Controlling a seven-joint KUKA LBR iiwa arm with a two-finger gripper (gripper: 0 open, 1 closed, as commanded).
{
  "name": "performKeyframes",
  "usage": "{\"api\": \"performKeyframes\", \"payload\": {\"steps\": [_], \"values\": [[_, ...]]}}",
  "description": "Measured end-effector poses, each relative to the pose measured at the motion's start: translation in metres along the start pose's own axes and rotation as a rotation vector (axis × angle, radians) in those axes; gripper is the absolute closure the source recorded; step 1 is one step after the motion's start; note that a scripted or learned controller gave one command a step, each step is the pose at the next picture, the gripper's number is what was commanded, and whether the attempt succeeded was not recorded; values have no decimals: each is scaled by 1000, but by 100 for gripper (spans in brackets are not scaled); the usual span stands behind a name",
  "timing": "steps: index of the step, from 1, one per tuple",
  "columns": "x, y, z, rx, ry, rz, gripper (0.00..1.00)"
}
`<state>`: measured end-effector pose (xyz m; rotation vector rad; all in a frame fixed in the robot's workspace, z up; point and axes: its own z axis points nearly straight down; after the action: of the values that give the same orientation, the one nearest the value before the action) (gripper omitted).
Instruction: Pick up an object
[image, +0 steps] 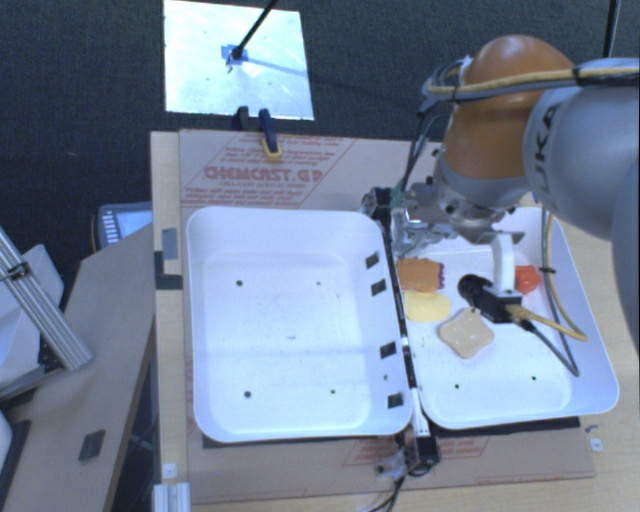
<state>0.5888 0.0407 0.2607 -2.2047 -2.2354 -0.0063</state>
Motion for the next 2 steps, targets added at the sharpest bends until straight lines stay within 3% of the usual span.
{"api": "performKeyframes", "payload": {"steps": [1,2], "values": [[-18,-62,-74,-5,-3,14,100],[28,-62,-172,-12,-1,4,100]]}}
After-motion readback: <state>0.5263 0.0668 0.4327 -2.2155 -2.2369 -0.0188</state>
